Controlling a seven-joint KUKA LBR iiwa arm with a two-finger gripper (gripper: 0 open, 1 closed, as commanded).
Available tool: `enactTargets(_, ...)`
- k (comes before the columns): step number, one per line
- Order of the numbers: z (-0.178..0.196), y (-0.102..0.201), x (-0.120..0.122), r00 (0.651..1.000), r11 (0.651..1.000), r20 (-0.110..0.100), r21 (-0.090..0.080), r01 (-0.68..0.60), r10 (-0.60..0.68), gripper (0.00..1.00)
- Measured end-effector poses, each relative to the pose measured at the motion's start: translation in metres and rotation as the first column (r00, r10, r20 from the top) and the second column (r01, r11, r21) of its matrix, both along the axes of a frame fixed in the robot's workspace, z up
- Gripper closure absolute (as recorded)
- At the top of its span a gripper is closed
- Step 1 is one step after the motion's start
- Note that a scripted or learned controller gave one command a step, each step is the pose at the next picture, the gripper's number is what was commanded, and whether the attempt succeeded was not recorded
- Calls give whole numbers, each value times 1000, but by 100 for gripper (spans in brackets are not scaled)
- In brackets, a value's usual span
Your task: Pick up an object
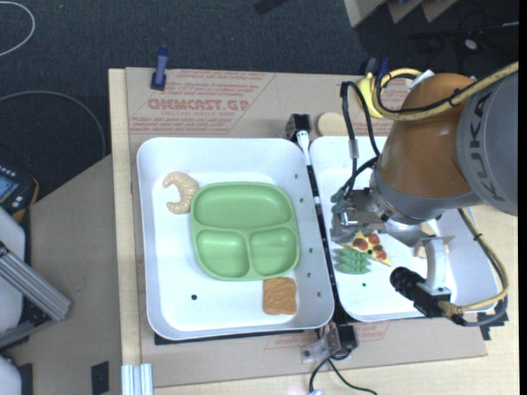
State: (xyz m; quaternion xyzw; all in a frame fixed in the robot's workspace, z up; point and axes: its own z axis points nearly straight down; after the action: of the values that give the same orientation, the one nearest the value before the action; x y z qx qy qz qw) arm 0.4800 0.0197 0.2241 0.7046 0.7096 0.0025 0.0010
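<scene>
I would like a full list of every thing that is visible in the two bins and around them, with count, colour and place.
left bin: 1, white, left half of the bench
right bin: 1, white, right half of the bench
divided plate: 1, green, middle of left bin
croissant toy: 1, beige, left bin, touching the plate's upper left edge
toast toy: 1, orange-brown, left bin, below the plate
pizza slice toy: 1, yellow and red, right bin, near its left wall
leafy toy: 1, green, right bin, just below the pizza slice
arm: 1, grey with orange band, over right bin
gripper: 1, metal, above the pizza slice
</scene>
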Motion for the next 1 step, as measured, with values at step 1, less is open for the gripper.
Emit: enactTargets(1, 91, 56, 1, 1000, 1000, 5, 2, -1, 1, 100)
